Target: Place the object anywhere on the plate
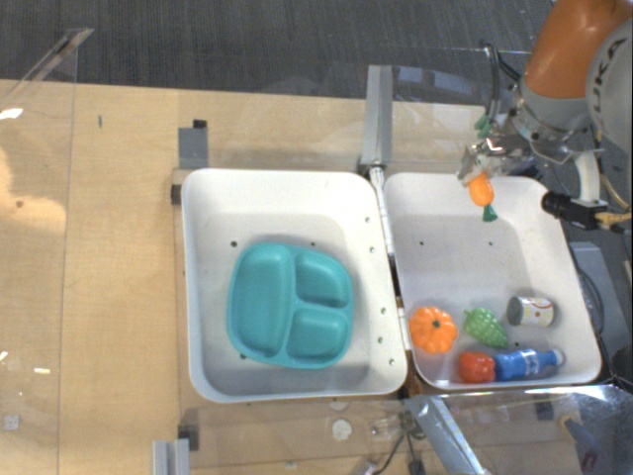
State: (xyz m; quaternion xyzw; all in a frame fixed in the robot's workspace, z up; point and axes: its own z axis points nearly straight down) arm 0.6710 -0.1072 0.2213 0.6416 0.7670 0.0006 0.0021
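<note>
While gripper (pixel 484 171) hangs over right bin's (pixel 554 255) far edge, jaws pinching small toy carrot (pixel 482 193), pick looks done; carry to teal divided plate (pixel 291 304) in left bin (pixel 213 265) remains.

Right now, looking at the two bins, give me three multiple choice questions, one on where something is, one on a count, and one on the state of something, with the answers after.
1. Where is the teal plate?
A. In the left bin
B. In the right bin
C. On the bare bench

2. How many compartments does the plate have?
A. Two
B. Three
C. Five

3. What is the state of the small orange carrot?
A. Lying on the plate
B. Lying beside the pumpkin
C. Hanging at the gripper, above the right bin

Answers:
1 A, the plate lies flat in the left bin.
2 B, its ridges mark off one large section and two smaller ones.
3 C, the carrot dangles under the fingertips at the bin's far edge, well apart from the orange pumpkin near the front.
</note>
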